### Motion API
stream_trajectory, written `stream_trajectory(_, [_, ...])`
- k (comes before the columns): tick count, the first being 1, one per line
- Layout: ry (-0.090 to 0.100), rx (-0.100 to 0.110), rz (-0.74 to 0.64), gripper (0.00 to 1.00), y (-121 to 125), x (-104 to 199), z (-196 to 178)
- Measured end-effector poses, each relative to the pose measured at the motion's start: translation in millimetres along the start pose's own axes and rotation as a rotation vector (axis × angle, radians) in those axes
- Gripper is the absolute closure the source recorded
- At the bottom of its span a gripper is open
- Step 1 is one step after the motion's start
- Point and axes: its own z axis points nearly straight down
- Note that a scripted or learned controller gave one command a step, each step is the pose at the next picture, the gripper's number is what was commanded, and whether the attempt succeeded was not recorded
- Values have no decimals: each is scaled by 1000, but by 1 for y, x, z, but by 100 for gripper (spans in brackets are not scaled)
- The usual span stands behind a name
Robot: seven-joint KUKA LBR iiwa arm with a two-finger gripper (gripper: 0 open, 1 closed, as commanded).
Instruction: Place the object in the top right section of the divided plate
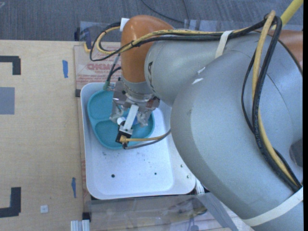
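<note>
**Now poised over the divided plate**

From my seat, the gripper (131, 110) hangs straight down over the right side of the blue divided plate (98, 107), which sits in the white bin's (144, 172) upper left corner. I judge that this suits a drop into the top right section. Its own body blocks my look beneath, so I cannot tell whether it is spread or pinching, nor where the object sits.

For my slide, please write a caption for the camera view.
Robot claw poised over a blue divided plate inside a white bin.
</note>
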Motion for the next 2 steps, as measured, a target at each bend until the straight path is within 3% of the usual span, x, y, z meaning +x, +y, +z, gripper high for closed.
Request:
stream_trajectory(1, [30,-67,-65,100,36,27,-16])
stream_trajectory(2, [32,-71,-92,100,37,25,-15])
